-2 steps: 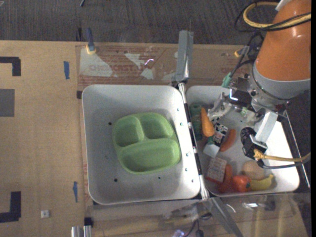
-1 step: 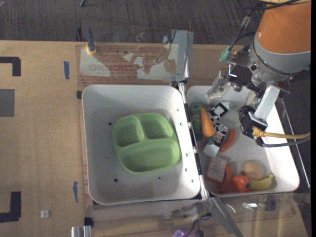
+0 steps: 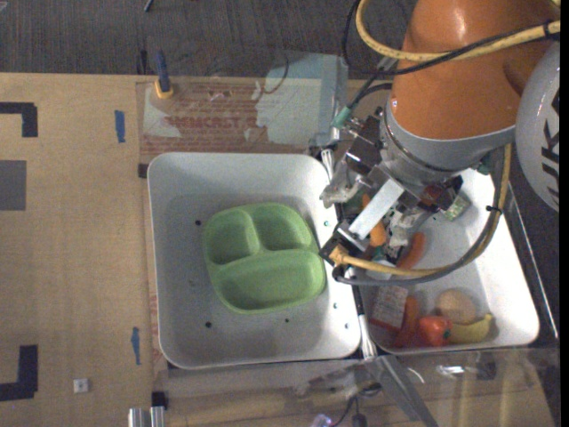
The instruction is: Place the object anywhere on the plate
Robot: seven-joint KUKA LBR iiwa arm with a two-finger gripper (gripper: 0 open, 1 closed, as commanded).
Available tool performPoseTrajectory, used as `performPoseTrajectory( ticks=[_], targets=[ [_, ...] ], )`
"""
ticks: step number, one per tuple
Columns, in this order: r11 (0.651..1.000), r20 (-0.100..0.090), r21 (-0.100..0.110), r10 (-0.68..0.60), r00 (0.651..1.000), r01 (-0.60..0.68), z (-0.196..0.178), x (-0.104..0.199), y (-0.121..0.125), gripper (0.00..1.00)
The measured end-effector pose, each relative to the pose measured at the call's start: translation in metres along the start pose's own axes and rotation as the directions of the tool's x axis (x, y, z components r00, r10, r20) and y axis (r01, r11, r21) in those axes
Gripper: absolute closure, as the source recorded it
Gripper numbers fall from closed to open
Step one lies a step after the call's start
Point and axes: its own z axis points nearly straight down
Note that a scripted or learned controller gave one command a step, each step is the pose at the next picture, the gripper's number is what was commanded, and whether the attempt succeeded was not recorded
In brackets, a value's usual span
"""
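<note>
Hovering gripper (image 3: pixel 388 229), grip state unclear, right beside carrot (image 3: pixel 413 250), plate (image 3: pixel 263 258) apart.

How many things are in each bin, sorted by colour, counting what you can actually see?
Green: 1, the plate in the left bin.
Yellow: 1, the banana.
Red: 1, the pepper.
Tan: 1, a round item.
Orange: 1, a carrot.
Total: 5. The arm hides more of the right bin.

Green plate (image 3: pixel 263 258); white bins (image 3: pixel 178 194); yellow banana (image 3: pixel 473 329); red pepper (image 3: pixel 432 328); orange arm band (image 3: pixel 462 43).
</note>
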Motion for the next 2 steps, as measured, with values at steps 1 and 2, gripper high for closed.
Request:
performPoseTrajectory(
  ticks=[1, 2],
  targets=[
    [0.902, -0.003, 0.0, 0.433, 0.902, -0.433, 0.047, -0.008, 0.006, 0.0],
    [0.745, -0.008, -0.001, 0.667, 0.745, -0.667, -0.049, 0.015, -0.01, 0.0]
  ],
)
